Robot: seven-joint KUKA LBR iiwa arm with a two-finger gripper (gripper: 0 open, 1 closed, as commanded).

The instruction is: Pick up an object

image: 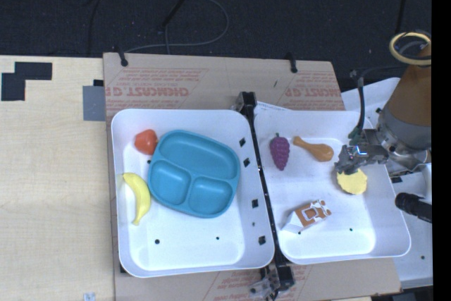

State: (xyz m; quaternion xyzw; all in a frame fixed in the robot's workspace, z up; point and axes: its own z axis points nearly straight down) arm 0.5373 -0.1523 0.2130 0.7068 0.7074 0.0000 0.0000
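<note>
The end effector [350, 160] hangs low in the right shallow white bin [384, 243], touching the top edge of a flat, rounded yellow toy piece [353, 183] lying near the bin's right wall, beside a tan drumstick toy [314, 148].

The arm [412, 106] is grey with an orange band above its wrist; just below, the gripper [350, 160] is dark metal with bluish glints.
</note>
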